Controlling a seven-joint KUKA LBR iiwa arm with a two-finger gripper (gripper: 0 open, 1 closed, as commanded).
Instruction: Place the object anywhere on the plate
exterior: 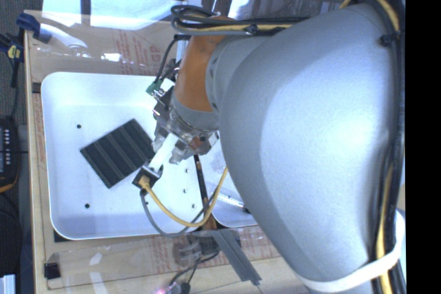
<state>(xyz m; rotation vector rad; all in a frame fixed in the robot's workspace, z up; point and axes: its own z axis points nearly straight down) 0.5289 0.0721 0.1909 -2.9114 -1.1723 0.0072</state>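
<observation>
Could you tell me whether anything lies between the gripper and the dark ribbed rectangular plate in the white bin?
Nothing visible does. The dark ribbed rectangular plate lies flat on the white bin floor, and the gripper sits right beside its right edge.

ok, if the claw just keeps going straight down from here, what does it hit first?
Most likely the dark ribbed plate, near its right edge, or the white bin floor beside it. The claw sits over that edge; depth is unclear from above.
</observation>
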